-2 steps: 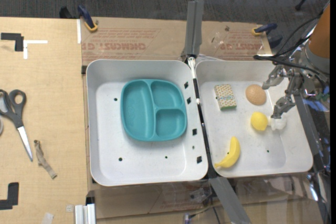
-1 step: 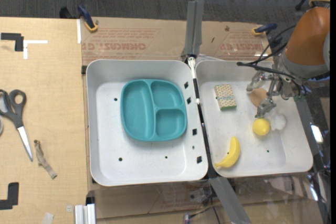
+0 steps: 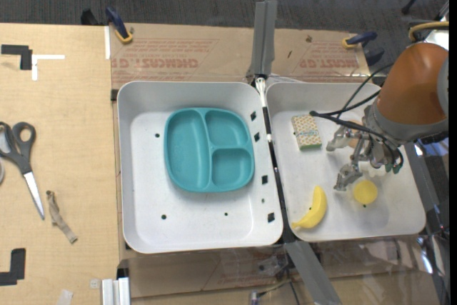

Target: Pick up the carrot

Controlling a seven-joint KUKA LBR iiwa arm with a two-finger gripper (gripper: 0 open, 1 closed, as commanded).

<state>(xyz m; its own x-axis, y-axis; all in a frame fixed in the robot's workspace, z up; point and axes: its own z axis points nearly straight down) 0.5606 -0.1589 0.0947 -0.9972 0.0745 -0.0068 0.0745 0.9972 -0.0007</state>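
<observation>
bins [image 3: 136, 225]: smooth white plastic, slight sheen
plate [image 3: 210, 149]: teal plastic, matt-ish
table [image 3: 64, 125]: plain brown cardboard, matt
scissors [image 3: 23, 161]: shiny metal blades
claw [image 3: 348, 171]: bare metal, a bit glossy

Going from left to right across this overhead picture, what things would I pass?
Scissors → teal divided plate in the left bin → patterned sponge in the right bin → banana → the robot's hand → small round yellow fruit.

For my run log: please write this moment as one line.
gripper: over right bin, beside lemon | banana: right bin | plate: left bin
</observation>
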